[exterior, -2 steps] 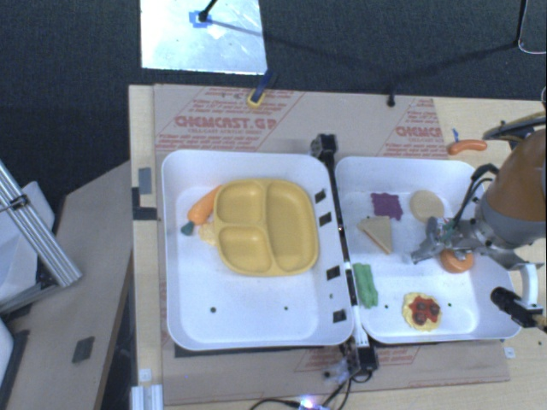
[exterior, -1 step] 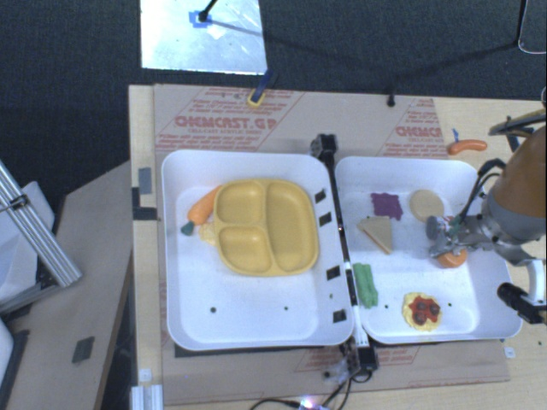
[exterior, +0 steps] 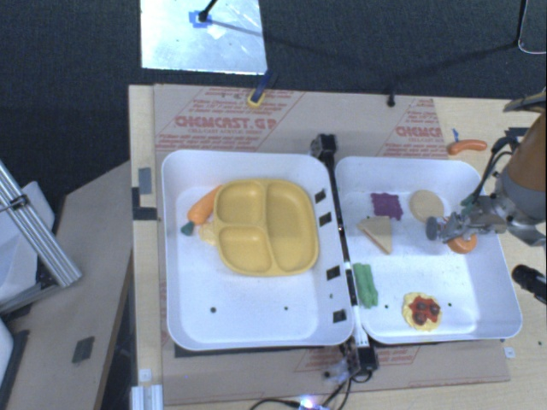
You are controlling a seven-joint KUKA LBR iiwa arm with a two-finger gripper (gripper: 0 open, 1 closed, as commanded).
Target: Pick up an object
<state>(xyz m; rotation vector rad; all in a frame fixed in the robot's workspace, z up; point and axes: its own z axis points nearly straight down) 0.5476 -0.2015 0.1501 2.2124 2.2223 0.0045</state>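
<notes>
My gripper (exterior: 448,227) hangs low over the right side of the right bin (exterior: 491,310), reaching in from the right. Just under it and to its right lies a small orange piece (exterior: 464,245), partly covered by the gripper. Whether they touch is unclear. Also in this bin are a purple lump (exterior: 386,204), a round tan biscuit (exterior: 426,203), a tan wedge (exterior: 378,232), a green strip (exterior: 366,284) and a small round pizza with red topping (exterior: 422,310).
The left bin (exterior: 184,314) holds a yellow divided plate (exterior: 261,226) with a toy carrot (exterior: 202,206) at its left edge. An orange sausage shape (exterior: 467,147) lies on the cardboard beyond the right bin. A raised divider (exterior: 335,229) separates the bins.
</notes>
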